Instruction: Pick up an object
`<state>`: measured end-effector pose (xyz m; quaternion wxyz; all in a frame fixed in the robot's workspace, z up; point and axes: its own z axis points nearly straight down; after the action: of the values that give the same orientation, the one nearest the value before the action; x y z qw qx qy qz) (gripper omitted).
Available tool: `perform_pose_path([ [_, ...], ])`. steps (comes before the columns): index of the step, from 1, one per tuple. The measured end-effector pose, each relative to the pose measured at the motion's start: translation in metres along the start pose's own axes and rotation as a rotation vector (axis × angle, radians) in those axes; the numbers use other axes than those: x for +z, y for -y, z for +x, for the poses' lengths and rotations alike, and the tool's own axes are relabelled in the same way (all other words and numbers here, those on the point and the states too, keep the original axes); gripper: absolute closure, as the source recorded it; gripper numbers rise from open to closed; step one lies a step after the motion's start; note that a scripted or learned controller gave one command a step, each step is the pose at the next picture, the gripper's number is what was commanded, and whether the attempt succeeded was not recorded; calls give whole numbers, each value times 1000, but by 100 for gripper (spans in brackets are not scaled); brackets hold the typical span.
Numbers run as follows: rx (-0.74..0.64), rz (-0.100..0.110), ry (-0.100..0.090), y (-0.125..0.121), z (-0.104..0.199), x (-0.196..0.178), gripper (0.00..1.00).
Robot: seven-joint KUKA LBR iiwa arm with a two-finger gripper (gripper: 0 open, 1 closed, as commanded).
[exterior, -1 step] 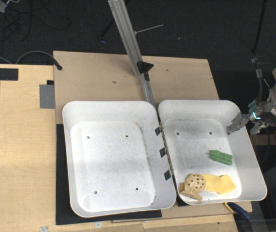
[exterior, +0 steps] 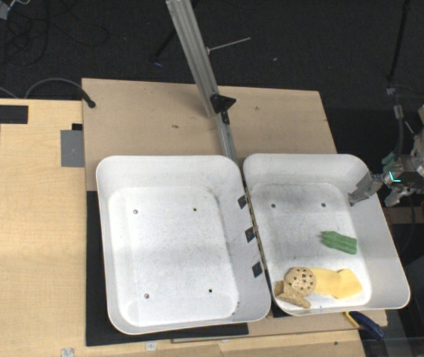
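The right white bin [exterior: 368,171] holds three things near its front. A small green piece [exterior: 339,242] lies right of the bin's middle. A flat yellow piece [exterior: 338,282] rests by the front wall, and a tan round perforated object [exterior: 298,284] touches its left side. My gripper [exterior: 379,186] hangs over the right bin's far right rim, apart from all three, with the green piece roughly a hand's width nearer the front. I see nothing held in it.
The left white bin [exterior: 123,171] sits beside the right one, joined by black clips [exterior: 250,233]. A slanted metal rail [exterior: 197,58] rises behind the bins. Both stand on a tan board [exterior: 152,117], with a wooden bench [exterior: 26,214] to the left.
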<state>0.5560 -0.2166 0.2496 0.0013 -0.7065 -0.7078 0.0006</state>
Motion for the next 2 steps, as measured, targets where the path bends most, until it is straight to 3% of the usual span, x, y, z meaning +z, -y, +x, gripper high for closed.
perform_pose_path([
  [2,2,6,-2,6,8,128,0],
])
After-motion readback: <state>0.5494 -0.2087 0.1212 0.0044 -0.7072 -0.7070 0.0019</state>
